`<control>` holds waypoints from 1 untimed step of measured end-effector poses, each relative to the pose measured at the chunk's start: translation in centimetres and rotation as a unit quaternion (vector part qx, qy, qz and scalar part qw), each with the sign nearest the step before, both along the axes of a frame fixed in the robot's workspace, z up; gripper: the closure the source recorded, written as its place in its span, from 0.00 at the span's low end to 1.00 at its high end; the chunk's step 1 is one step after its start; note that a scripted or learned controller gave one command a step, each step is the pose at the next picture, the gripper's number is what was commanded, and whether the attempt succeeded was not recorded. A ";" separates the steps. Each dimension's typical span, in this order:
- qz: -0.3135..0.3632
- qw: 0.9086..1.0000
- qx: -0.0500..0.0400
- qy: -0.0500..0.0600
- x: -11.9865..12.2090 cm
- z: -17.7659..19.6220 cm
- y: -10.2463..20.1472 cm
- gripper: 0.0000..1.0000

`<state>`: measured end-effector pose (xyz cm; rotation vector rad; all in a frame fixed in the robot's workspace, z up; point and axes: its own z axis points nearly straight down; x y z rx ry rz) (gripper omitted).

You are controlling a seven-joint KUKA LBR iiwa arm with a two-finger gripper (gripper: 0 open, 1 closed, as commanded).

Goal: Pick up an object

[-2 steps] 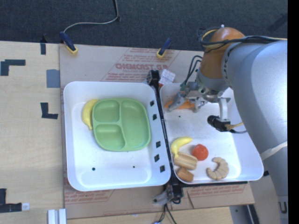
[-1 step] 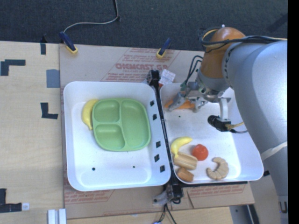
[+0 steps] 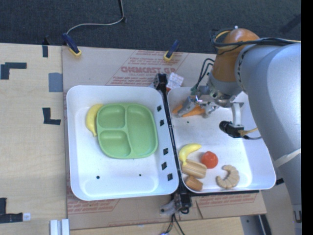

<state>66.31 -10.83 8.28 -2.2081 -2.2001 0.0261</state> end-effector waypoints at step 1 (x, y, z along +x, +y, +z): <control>-0.001 1.000 -0.002 -0.001 0.0 0.0 0.2 0.00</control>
